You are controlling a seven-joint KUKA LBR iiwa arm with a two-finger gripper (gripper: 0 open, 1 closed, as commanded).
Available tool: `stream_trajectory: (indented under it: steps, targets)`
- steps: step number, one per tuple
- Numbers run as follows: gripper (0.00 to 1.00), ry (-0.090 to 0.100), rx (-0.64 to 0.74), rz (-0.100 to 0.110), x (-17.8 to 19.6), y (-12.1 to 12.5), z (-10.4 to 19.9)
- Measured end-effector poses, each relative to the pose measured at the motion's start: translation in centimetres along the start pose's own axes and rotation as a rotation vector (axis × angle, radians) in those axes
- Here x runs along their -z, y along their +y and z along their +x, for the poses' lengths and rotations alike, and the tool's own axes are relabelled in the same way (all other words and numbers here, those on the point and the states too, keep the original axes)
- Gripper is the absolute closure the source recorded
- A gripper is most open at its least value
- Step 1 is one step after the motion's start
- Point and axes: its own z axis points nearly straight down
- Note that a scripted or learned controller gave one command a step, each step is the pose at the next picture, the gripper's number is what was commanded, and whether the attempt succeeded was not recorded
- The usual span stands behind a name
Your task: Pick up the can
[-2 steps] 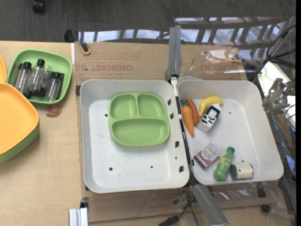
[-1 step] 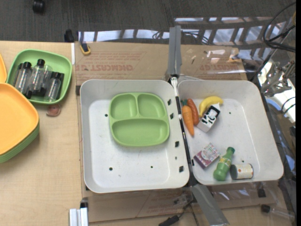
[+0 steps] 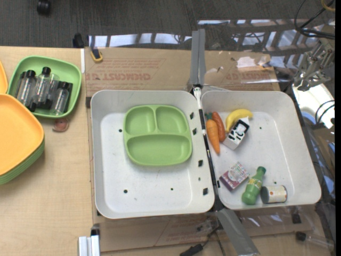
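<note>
Cardboard (image 3: 160, 231) lies flat under the two bins along the near edge, dull brown and creased. At far left on the wooden tabletop (image 3: 64, 196) sits a stack of smooth orange plates (image 3: 18, 137), and behind it a green tray (image 3: 32, 63) with rounded corners holding several clear vials (image 3: 42, 89) with dark caps. The left bin (image 3: 106, 196), shallow white plastic with a raised rim, holds a matte green divided plate (image 3: 158, 135) with three compartments. In the right bin (image 3: 303, 143), by its left wall, lie two tapered orange carrots (image 3: 213, 133), then a curved yellow banana (image 3: 238, 116) touching a small black-and-white carton (image 3: 237, 134). Nearer the front are a crinkled purple packet (image 3: 234, 176) and a glossy green bottle (image 3: 253, 185) lying tilted. The can (image 3: 274, 194), a short cylinder with a pale body and a reddish band, lies on its side in the near right corner of the right bin, just beside the bottle's base. As I judge it, the task has not begun: the can rests on the bin floor with nothing around it, so the reach, the grasp and the lift are all left. Whether the jaws are released or clenched I cannot tell. The can's round, slick side may roll under a poor grip, and the bottle crowds one side.
</note>
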Motion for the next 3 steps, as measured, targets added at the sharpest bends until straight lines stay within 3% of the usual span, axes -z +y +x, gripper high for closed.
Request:
stream_trajectory:
  steps: [1, 2, 3]
  targets:
    - [1.0, 0.003, 0.112, -0.001, -6.9, 1.8, 5.0]
    - [1.0, 0.0, 0.251, -0.001, -1.9, 0.6, 1.8]
    - [1.0, 0.003, 0.464, -0.004, -7.9, 2.0, 5.4]
